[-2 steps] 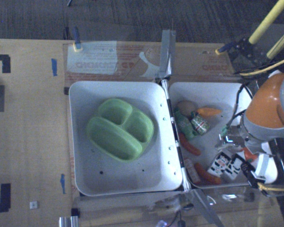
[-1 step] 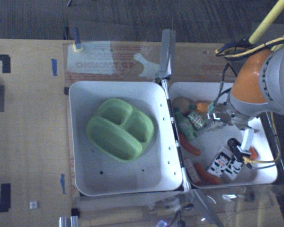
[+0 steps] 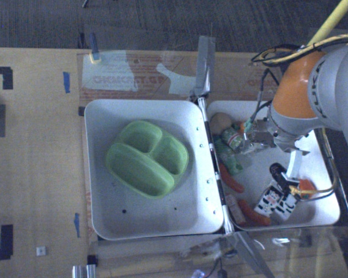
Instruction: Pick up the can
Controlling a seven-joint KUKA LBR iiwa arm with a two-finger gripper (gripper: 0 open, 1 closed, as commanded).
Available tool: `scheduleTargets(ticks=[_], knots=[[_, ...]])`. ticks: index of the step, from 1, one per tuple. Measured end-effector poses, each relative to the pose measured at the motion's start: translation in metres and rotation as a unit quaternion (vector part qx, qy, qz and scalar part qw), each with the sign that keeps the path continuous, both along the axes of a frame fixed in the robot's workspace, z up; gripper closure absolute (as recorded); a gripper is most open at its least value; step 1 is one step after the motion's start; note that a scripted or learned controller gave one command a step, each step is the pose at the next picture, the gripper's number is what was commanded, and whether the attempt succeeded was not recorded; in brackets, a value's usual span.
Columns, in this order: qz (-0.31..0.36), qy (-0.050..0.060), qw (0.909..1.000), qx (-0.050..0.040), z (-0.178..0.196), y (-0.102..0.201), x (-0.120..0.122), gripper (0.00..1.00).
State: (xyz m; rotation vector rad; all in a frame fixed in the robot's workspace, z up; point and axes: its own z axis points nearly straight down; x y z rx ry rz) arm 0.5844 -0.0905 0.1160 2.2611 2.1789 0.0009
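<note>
Black-white carton (image 3: pixel 276 200) nearest; can (image 3: pixel 233 138) lies tilted, long axis toward hand (image 3: pixel 250 139); hand grip unclear.

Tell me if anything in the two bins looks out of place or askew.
The green divided plate sits skewed in the left bin. In the right bin, the can lies tipped among crowded items at the left wall, beside the gripper. Nothing looks spilled.

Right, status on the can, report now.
Claw low in right bin, beside can. No grasp confirmed. Can crowded by brown ball and green toy.
</note>
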Motion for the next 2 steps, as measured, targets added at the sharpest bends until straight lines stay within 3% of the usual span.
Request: scheduleTargets(ticks=[1,2], knots=[[0.043,0.001,0.9991,0.0002,-0.029,-0.002,0.037,1.00],[-0.072,0.000,0.9974,-0.0003,0.016,-0.021,0.083,1.00]])
